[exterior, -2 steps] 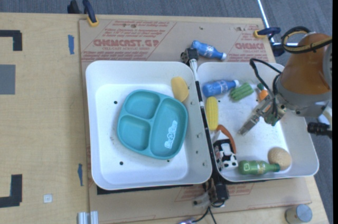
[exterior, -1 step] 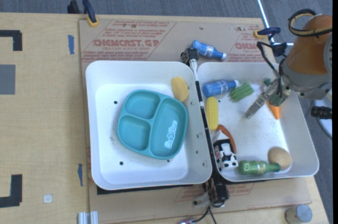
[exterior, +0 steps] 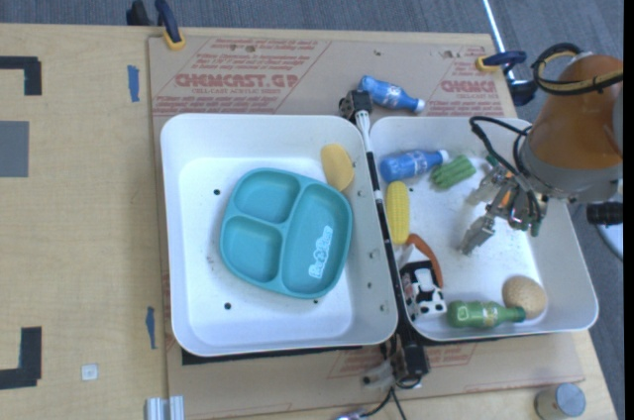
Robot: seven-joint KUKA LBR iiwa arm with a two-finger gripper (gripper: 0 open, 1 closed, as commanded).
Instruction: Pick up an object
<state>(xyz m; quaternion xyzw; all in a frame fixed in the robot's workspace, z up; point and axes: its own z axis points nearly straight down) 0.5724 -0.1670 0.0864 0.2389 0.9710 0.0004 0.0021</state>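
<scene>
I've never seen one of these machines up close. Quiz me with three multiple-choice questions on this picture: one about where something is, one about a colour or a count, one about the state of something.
1. Where is the divided plate?
A. In the left bin
B. In the right bin
C. On the carpet

2. How many blue bottles can you see?
A. None
B. Two
C. Five

3. What is the gripper doing?
A. Carrying the plate
B. Hanging over the right bin's floor with nothing between its fingers
C. Gripping the green bottle

Answers:
1 A, the teal plate lies inside the left bin.
2 B, one blue bottle lies on the board behind the bins, another blue bottle in the right bin.
3 B, the fingers are over bare white floor.
</scene>
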